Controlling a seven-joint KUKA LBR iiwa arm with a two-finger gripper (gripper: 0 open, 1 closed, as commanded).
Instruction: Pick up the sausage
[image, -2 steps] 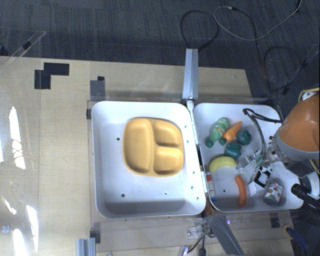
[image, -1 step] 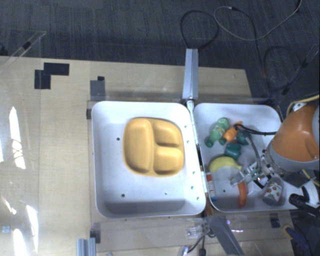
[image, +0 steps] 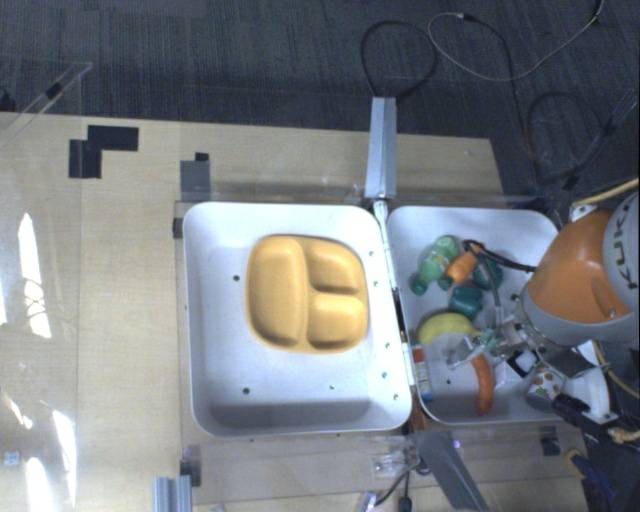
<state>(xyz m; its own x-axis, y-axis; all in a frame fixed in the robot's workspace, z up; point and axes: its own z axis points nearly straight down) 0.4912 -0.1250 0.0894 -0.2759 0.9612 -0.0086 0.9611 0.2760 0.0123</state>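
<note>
White, smooth and shallow with rounded corners, the two bins sit side by side on the pale wooden bench (image: 120, 330). The left bin (image: 215, 390) holds a glossy yellow tray (image: 306, 292) with three moulded hollows. The right bin (image: 530, 225) holds a jumble: a green bottle (image: 436, 262), an orange piece (image: 461, 266), a teal piece (image: 466, 300), a rounded yellow lemon (image: 446, 326) and the slim orange-red sausage (image: 483, 383), lying near the front wall. The metal gripper (image: 484, 344) hangs just above the sausage's upper end; how its fingers stand, I cannot tell.
</note>
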